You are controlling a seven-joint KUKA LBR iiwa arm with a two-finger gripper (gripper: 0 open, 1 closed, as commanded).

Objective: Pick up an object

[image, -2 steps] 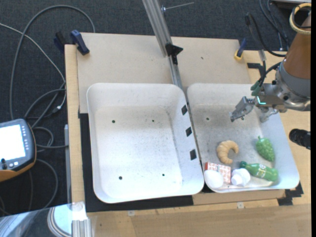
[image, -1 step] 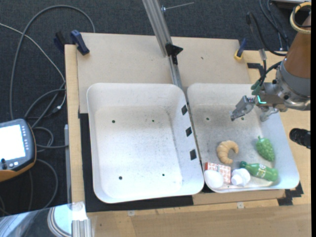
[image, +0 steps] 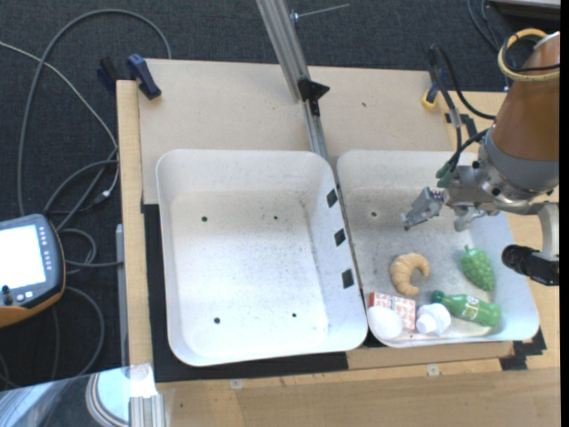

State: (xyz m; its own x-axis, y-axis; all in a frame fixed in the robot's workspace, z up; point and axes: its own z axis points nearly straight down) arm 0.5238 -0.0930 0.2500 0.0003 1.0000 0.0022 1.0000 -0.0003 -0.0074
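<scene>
The right bin (image: 382, 185) holds a tan croissant (image: 410, 272), a green grape bunch (image: 478, 268), a green bottle with a white cap (image: 462, 310) lying on its side, and a red-and-white carton (image: 392, 307) beside a white rounded piece (image: 384, 323). My gripper (image: 440, 212) hangs over the bin's upper middle, above and to the right of the croissant. Its fingers are spread apart with nothing between them. One finger (image: 420, 211) points left, the other (image: 464, 220) sits near the grapes.
The left bin (image: 178, 238) lies beside the right one, with a ridge with black marks (image: 339, 236) between them. A metal pole (image: 284, 43) slants down from the top to the bins' back edge. Blue clamps (image: 142, 74) and cables sit at the bench's far corners.
</scene>
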